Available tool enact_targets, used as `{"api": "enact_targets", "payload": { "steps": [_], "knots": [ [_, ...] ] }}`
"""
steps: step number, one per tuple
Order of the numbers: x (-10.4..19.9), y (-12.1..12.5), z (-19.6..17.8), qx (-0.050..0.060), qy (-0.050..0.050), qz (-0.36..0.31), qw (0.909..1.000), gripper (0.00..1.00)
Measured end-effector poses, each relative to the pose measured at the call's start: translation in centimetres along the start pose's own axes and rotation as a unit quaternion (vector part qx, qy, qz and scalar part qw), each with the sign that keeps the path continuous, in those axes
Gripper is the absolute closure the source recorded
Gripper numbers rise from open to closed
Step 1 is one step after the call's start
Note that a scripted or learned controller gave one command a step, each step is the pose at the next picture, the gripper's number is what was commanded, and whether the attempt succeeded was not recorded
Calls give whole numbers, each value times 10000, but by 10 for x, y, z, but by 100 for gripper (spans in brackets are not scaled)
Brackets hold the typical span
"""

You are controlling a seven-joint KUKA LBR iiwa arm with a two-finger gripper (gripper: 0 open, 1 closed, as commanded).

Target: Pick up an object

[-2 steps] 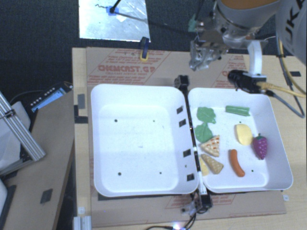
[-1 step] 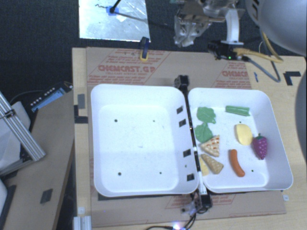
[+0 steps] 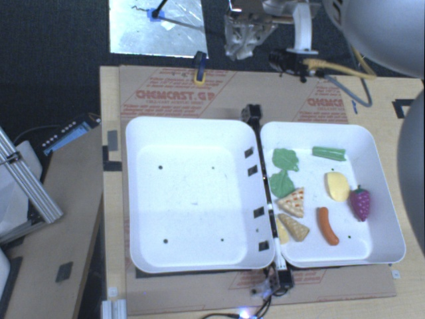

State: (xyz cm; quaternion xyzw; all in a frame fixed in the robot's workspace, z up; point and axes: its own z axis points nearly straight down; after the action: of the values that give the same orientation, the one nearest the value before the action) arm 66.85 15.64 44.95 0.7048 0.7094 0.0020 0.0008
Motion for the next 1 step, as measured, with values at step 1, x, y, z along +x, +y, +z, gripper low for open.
{"api": "enact_targets", "payload": {
  "steps": [1],
  "knots": [
    [51, -29, 25, 26, 4, -13, 10000, 100]
  ]
}}
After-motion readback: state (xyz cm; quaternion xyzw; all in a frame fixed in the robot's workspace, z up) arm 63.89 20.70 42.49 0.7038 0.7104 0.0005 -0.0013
